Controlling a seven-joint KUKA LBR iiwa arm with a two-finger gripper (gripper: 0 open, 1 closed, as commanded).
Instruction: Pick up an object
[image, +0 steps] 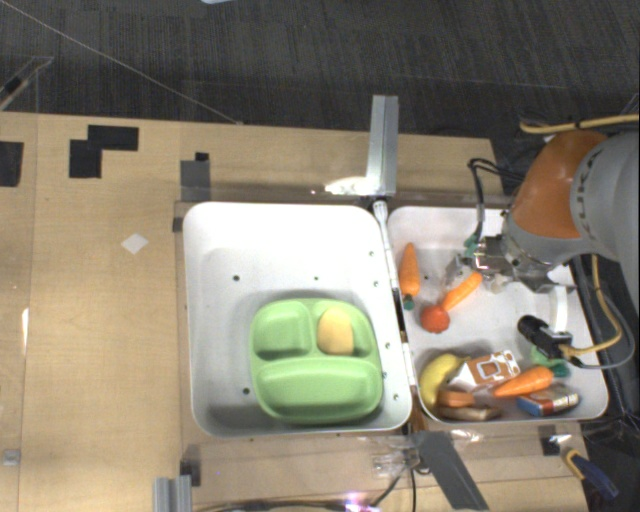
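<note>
**A robotics lab bench**

I'm looking at a lab setup: a pale wooden bench (90, 330) with black marker patches (100, 148), two shallow white plastic bins (215, 250) held in bare metal brackets (383, 145), loose cabling (600, 330) just right of the jaws, dark carpet (250, 50) beyond.

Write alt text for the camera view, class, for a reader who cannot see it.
The robot's hand hovers over the right bin near a carrot, among toy foods. The left bin holds a green tray with a yellow fruit.

Grey arm (612, 195), orange band (552, 185), black cables along wrist.
</note>
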